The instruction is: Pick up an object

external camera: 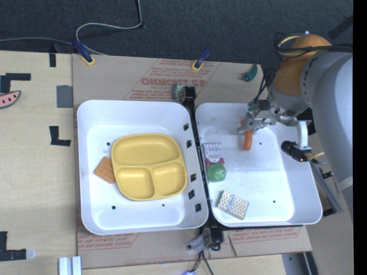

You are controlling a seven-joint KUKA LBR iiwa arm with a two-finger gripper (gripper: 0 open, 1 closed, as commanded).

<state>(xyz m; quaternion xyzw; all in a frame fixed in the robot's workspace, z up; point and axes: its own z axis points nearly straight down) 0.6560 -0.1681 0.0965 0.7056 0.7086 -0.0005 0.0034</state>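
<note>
Orange carrot-like piece (247, 141) hanging pinched between gripper (250, 129) fingers over right bin (298, 202), apparently mid-lift; next, rising straight without loosening the pinch.

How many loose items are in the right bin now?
4: an orange stick at the pincer, a pink-and-white packet near the left wall, a green ball below it, and a patterned packet at the front. The arm may hide more.
</note>
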